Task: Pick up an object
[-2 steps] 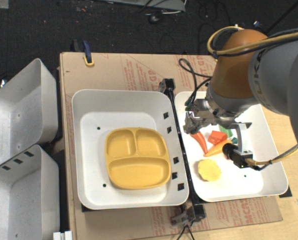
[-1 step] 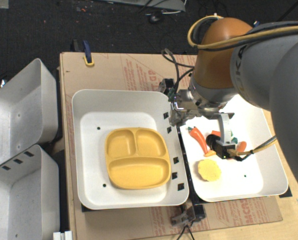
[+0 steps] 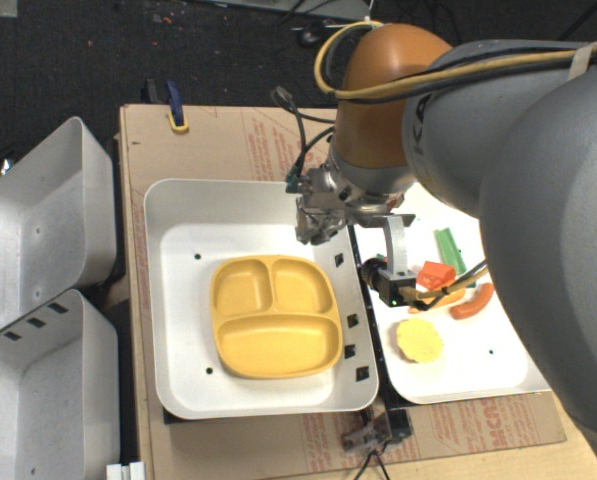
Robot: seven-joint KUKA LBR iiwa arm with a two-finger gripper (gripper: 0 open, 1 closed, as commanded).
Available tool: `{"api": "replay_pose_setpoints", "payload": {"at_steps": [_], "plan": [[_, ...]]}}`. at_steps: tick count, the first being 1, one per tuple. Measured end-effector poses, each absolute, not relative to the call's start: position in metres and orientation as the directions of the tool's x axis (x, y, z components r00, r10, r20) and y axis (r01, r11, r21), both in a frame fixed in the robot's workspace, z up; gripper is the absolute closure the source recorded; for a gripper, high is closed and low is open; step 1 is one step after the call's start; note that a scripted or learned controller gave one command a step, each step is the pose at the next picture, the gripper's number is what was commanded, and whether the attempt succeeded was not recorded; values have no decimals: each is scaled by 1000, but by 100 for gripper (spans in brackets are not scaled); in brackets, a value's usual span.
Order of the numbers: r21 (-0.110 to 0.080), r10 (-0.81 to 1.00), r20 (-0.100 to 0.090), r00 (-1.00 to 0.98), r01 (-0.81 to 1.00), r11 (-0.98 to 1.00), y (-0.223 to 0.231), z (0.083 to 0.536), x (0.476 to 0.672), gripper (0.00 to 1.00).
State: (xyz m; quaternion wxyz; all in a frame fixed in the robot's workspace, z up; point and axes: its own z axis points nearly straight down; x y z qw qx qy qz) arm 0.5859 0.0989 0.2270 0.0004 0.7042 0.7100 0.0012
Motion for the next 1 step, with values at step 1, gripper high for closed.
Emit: {"api": "replay_pose_setpoints", "payload": {"at_steps": [1], "plan": [[0,1000,0,-3,1000,3,95,227,585,0]]}}
